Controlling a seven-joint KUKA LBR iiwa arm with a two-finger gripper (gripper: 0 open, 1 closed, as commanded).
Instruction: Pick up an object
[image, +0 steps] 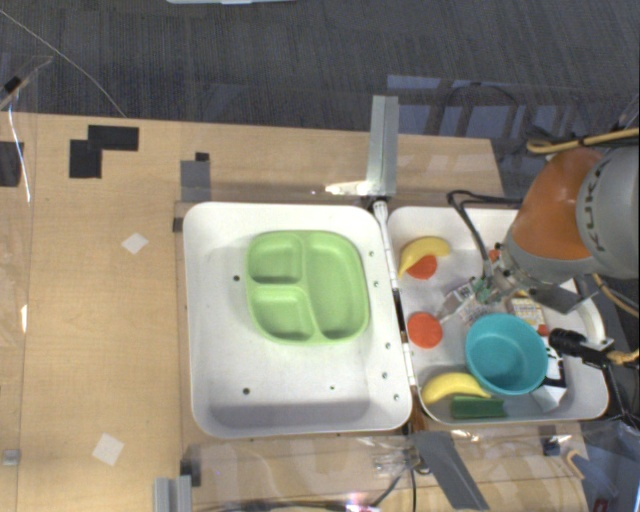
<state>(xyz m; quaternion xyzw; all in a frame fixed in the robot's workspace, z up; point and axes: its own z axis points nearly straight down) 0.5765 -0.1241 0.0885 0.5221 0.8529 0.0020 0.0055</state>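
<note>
A light wooden table (100, 330) is shown bearing two shallow white bins side by side. In the left bin (215, 380), a green divided plate (304, 285) is seen lying flat near the centre, slightly toward the far edge. In the right bin (590, 395), a yellow banana-shaped piece (428, 247) with a small red piece (423, 266) touching it is found near the far left corner; a red-orange round object (425, 329) lies against the left wall, midway along it. At the near edge, a second yellow banana (448, 384) rests beside a dark green block (476, 406). A teal cup (506, 352) stands upright just right of these. The claw (485, 293) is located above the middle of the right bin, beyond the cup; whether it is open or closed cannot be told. The grey arm with its orange band (555, 215) enters at the right.
</note>
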